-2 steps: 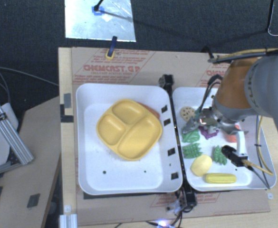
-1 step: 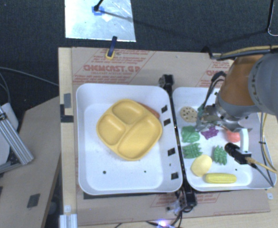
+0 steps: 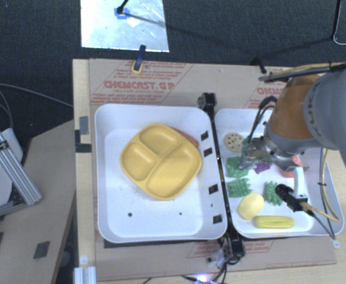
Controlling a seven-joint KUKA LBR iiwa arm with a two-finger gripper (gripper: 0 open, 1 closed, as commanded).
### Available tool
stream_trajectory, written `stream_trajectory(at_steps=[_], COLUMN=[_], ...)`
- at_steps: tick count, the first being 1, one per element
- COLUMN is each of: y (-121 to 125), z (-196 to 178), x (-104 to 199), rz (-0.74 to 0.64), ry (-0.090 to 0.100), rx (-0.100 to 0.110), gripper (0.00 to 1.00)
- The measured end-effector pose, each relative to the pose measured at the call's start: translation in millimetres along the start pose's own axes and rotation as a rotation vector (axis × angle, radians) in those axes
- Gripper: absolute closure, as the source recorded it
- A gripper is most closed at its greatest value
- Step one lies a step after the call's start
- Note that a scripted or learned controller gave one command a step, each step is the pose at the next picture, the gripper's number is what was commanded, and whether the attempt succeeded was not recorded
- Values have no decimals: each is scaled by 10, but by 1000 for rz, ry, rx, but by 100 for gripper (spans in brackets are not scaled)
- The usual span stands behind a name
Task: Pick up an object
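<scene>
So from the overhead camera you've got two white bins side by side: the left bin (image 3: pixel 110 218) has a yellow divided plate (image 3: pixel 160 160) sitting in the middle, and the right bin (image 3: pixel 332 209) is where all the small stuff is. The arm (image 3: pixel 320 108) comes in from the right and is down low over that bin, with the gripper (image 3: pixel 256 154) buried in the clutter by the purple grapes (image 3: pixel 261 167) and a green leafy piece (image 3: pixel 236 167). Honestly can't tell whether it's got hold of anything, the wrist blocks it. Near it you've got a cookie (image 3: pixel 233 139), another green piece (image 3: pixel 239 188), a lemon (image 3: pixel 251 206) and a corn cob (image 3: pixel 273 222) along the front. Nothing looks lifted, so I'd say you're at the grab stage, with the actual pick not yet done.
</scene>
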State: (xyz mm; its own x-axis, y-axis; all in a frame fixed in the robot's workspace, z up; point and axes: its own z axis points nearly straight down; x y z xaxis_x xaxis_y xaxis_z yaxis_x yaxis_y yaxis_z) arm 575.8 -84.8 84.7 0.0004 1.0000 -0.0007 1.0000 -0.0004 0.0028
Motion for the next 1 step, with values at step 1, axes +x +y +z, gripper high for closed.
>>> stream_trajectory(at_steps=[1], y=[-651], z=[-1056], x=[455], rz=[-8], ry=[3], rx=[-4], gripper=[100])
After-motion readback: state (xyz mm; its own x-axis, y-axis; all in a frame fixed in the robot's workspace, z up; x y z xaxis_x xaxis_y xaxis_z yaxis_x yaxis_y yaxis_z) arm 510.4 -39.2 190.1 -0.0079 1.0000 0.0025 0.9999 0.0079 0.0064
